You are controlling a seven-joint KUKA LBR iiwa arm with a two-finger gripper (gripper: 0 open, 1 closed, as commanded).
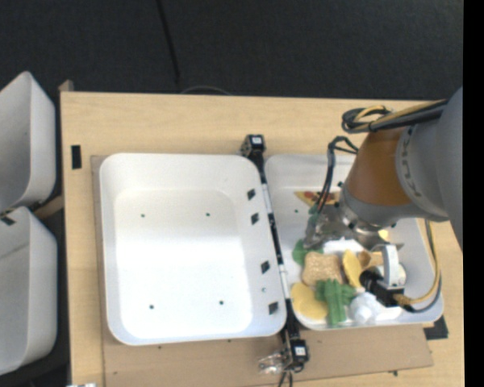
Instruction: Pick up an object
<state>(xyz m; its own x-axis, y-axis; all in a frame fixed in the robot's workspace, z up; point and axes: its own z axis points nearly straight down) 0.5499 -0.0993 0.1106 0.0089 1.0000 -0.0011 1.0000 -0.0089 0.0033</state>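
Observation:
The arm's gripper (329, 236) is down inside the right bin (284, 176), over a heap of small objects. Just below it lie a tan bread-like piece (320, 269), a green toy (334, 300), a yellow round piece (305, 299) and a yellow piece (352, 266). A white object (365, 309) rests at the bin's front. A red-and-yellow item (309, 196) lies toward the back of the bin. The wrist hides the fingertips, so what lies between them stays out of sight.
The left bin (177, 244) is a shallow white tray next to the right one. Black clips (268, 244) line the divider between the bins. Cables (363, 119) loop near the arm's orange band. White containers (12, 216) stand off the bench at left.

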